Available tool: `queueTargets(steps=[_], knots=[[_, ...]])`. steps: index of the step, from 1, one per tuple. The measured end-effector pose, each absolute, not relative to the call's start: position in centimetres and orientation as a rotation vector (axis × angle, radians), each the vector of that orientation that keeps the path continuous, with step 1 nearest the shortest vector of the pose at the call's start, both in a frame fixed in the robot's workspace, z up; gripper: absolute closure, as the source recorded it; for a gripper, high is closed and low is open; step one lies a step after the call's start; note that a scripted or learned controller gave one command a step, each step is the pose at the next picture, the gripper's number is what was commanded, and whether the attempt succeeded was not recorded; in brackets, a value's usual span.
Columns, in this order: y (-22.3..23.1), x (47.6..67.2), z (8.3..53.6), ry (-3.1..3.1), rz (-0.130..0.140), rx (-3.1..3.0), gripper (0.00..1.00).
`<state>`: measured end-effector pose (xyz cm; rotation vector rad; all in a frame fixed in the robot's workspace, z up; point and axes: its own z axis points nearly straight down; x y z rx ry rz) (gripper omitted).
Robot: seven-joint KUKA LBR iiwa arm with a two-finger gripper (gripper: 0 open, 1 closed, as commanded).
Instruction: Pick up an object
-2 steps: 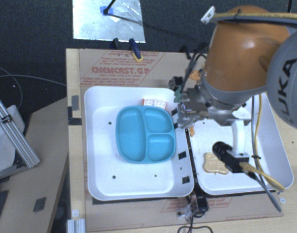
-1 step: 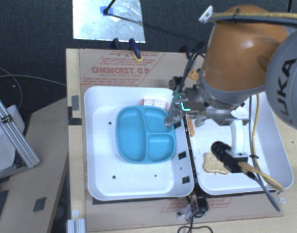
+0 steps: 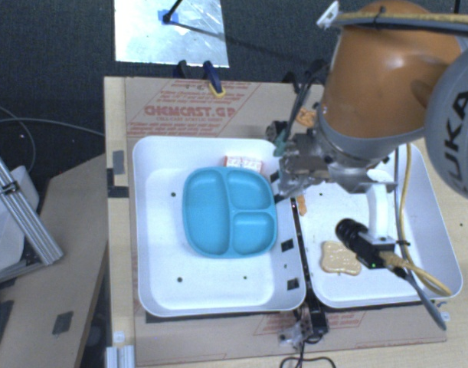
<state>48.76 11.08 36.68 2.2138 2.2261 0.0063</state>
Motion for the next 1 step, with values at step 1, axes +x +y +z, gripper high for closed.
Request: queueTargets(steps=[1], knots=[[11.08,48.76,36.65,2.226,0.006,2.214,0.00]])
